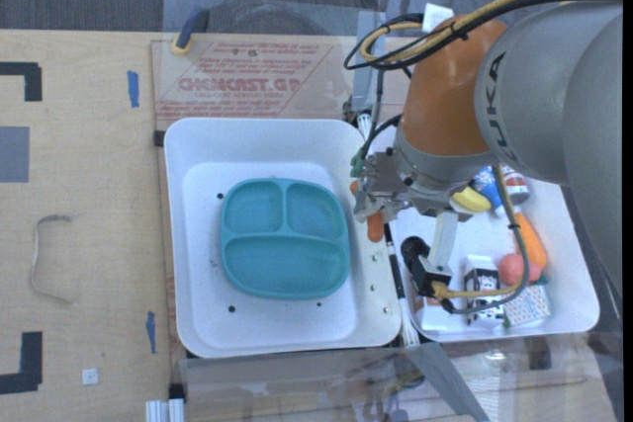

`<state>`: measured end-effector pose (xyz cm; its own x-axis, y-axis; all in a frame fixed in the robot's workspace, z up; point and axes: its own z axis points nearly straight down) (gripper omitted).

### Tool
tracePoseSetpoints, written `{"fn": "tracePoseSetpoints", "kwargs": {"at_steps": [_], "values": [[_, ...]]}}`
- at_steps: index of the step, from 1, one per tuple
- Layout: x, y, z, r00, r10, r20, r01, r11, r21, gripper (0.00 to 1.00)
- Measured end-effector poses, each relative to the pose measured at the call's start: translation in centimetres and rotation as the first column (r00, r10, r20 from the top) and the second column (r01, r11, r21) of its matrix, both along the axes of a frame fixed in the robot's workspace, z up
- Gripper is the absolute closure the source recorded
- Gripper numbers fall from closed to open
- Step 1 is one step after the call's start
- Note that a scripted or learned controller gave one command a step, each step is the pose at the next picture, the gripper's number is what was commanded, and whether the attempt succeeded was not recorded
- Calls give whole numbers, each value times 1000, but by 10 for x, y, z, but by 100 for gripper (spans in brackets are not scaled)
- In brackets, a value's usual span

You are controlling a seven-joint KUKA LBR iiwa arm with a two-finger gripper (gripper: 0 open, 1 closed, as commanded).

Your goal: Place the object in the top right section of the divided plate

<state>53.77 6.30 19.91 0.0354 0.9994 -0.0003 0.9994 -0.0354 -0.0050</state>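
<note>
Here the end effector [373, 212] touches an orange object [374, 228].

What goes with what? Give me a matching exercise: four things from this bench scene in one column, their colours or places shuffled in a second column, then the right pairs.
Things:
1. divided plate
2. band above the arm's wrist
3. banana-like toy
4. left bin

Colours or places:
A. yellow, in the right bin
B. white, holds the plate
C. teal, three sections
D. orange

Pairs: 1-C, 2-D, 3-A, 4-B
</note>
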Motion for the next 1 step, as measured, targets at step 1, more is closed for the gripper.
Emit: {"fn": "tracePoseSetpoints", "kwargs": {"at_steps": [1], "values": [[0, -1, 0, 1000, -1, 1, 1, 1000, 0, 0]]}}
